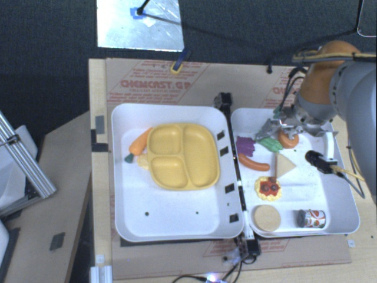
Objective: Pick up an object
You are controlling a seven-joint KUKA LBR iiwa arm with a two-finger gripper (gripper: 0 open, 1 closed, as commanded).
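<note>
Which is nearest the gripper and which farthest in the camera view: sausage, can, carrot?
From the gripper, at the right bin's far end:
1. Sausage, right bin, just below-left of it.
2. Can, right bin's near corner.
3. Carrot, left bin, beside the yellow tray.

Even overhead light, glare on foil sheet (140,16), img slightly soft, shadows faint.

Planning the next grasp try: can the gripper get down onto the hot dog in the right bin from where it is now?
Probably yes. The hot dog lies flat in the right bin with bare floor along its near side, and the gripper hangs just beyond it. The purple piece and wedge sit close, so the fingers could nudge them.
</note>
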